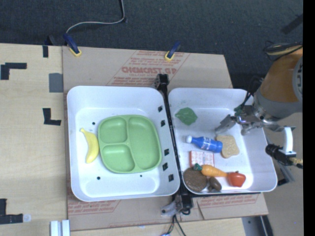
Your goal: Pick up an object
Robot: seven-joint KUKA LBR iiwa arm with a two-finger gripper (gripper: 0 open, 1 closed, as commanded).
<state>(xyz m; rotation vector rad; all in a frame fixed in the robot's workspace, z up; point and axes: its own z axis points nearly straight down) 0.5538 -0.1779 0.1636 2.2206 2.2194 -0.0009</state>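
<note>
The right bin (211,91) holds a green leaf (186,115), a blue bottle (205,143), a tan bread slice (229,146), a red-and-white packet (199,158), a carrot (214,171), a red pepper (236,179) and a brown round cookie (196,180). My gripper (234,126) hangs over the right side of this bin, just above the bread slice and to the right of the bottle. Its fingers (224,124) are spread open with nothing between them.
The left bin (113,89) carries a green divided plate (130,143) and a yellow banana (91,145) at the plate's left. A black divider clip (162,81) sits where the bins meet. Cardboard and wooden bench surround both bins.
</note>
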